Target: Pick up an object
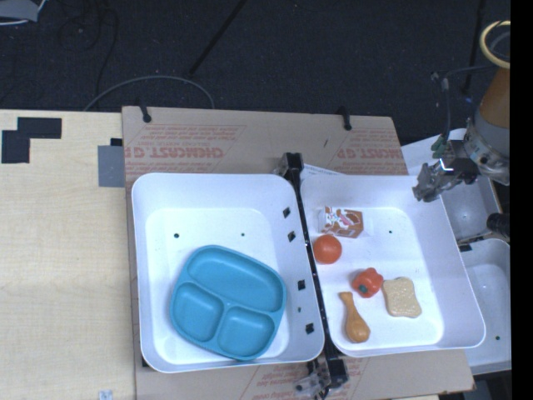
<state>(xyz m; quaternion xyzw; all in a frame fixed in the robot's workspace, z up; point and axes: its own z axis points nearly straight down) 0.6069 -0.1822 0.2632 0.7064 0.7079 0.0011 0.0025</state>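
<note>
Gripper point(433, 180) hangs off the right bin's point(466, 307) far right corner, outside the rim, w/ nothing in it; can't tell how the tips stand. I see targets loose on that bin's floor, spread for easy access: tomato point(327, 249) by the divider, pepper point(366, 282), bread slice point(402, 297), drumstick point(354, 317) near the front edge.

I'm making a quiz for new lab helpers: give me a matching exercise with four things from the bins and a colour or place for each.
Things:
1. plate
2. tomato
3. bread slice
4. drumstick

Descriptions:
A. round and red, close to the divider between the bins
B. blue, with three compartments, in the left bin
C. orange-brown, at the front of the right bin
D. pale tan, in the right bin beside a red pepper

Pairs: 1-B, 2-A, 3-D, 4-C
</note>
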